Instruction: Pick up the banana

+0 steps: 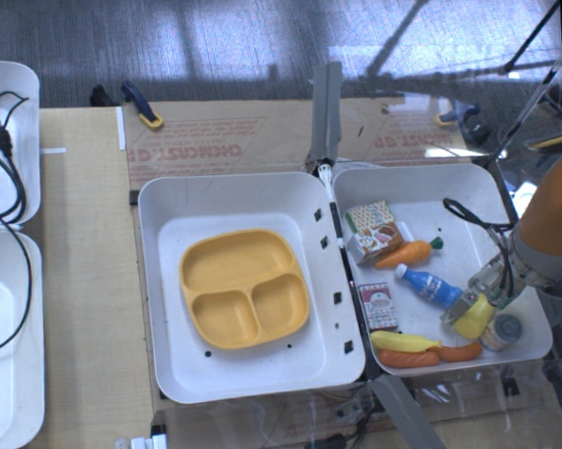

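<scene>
You've got the banana [404, 340] lying flat near the front wall of the right bin [420, 185], close to the front-left corner, with a hot dog [429, 356] pressed right up against its front side. The gripper [482, 297] sits low over the right half of that bin, arm [544, 228] reaching in from the right. There's a yellow object [475, 319] right under the claw, next to a small grey can [507, 329], but it's too murky there to tell whether the claw is open, closed or gripping it, so I can't call that one. A blue bottle [429, 286] lies just left of the gripper, between it and a small red packet [377, 307]. Further back you've got a carrot [409, 252] touching a printed box [372, 227]. The left bin [171, 272] holds a yellow divided plate [244, 288].
</scene>
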`<state>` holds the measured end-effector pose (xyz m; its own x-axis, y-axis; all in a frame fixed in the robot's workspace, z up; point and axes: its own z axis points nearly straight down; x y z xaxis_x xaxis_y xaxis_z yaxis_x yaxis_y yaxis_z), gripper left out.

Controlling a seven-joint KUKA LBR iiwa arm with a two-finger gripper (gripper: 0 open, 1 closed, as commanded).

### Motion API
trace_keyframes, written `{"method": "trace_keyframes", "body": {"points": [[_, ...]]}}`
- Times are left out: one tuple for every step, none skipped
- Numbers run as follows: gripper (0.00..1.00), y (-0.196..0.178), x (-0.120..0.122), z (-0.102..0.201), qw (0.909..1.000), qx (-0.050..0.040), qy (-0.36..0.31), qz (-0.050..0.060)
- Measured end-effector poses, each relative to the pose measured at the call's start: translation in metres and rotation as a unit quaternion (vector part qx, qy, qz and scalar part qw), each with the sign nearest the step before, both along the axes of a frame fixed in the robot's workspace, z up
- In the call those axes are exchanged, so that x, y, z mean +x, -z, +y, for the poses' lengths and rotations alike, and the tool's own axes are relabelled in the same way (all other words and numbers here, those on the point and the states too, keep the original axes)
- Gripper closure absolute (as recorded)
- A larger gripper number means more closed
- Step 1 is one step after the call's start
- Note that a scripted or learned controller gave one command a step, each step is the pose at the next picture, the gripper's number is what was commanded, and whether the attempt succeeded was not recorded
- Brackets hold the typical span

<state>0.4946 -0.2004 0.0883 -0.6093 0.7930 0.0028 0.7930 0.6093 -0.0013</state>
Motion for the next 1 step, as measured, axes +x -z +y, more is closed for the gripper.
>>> {"method": "trace_keyframes", "body": {"points": [[1.0,-0.0055,0.001,0.0007,1.0,0.0013,0.001,0.001]]}}
